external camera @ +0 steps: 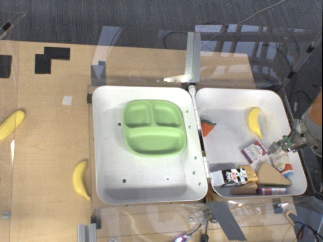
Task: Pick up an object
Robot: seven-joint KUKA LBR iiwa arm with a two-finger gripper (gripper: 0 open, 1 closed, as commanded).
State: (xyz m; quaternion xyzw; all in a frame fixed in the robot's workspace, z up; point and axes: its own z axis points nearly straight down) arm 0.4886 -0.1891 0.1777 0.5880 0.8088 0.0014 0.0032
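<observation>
The right bin (237,101) holds a yellow banana (255,121) at its back right and a red strawberry (207,127) by its left wall. Along its front lie a purple-and-white packet (254,150), a small white container with red and blue marks (280,162), a tan wedge (272,176), a black-and-white box (232,176), a brown piece (244,188) and a purple pen-like stick (271,190). My gripper (282,145) reaches in from the right edge, low over the bin's right side, just above the white container and beside the packet. Nothing shows held in it.
The left bin (108,180) carries a green divided plate (154,127). Outside the bins, on the wooden bench, lie a banana (80,179) and a corn cob (11,124) at the left. A metal post (193,57) stands behind the bins' shared wall.
</observation>
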